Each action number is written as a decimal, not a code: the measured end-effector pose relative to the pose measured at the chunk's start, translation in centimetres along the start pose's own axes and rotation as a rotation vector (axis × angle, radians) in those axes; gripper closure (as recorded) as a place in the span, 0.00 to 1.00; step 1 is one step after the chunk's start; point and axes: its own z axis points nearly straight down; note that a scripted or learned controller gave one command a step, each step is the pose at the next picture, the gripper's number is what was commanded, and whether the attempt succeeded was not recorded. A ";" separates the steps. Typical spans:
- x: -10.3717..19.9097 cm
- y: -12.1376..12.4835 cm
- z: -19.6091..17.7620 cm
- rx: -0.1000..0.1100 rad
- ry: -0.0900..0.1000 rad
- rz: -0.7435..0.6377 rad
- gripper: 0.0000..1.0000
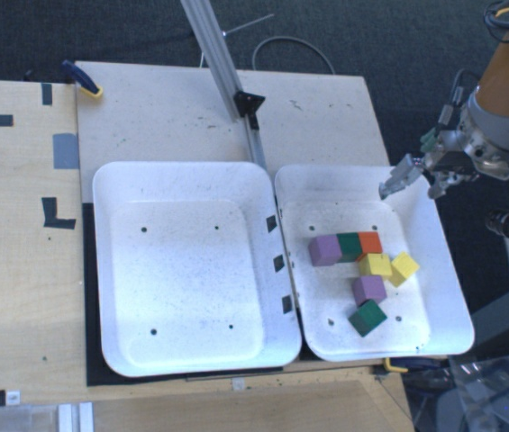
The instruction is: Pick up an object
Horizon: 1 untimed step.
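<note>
The blocks all lie loose on the floor of the right bin: a purple block, a dark green one and an orange one in a row touching each other, two yellow blocks just below them, a second purple block under those, and a second green block nearest the front rim. None is lifted, so the pick has, by my reading, not begun in earnest — choosing a block, descending and closing are all left. The gripper hangs above the bin's far right corner, well apart from the cluster; nothing sits between its fingers, though whether they stand wide or narrow I cannot tell at this angle. The left bin beside it carries no blocks, and both bins rest on the table — the arm reaches in from the right.
</note>
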 end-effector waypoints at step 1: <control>-3.1 6.5 -1.8 -0.006 -0.002 -0.001 0.00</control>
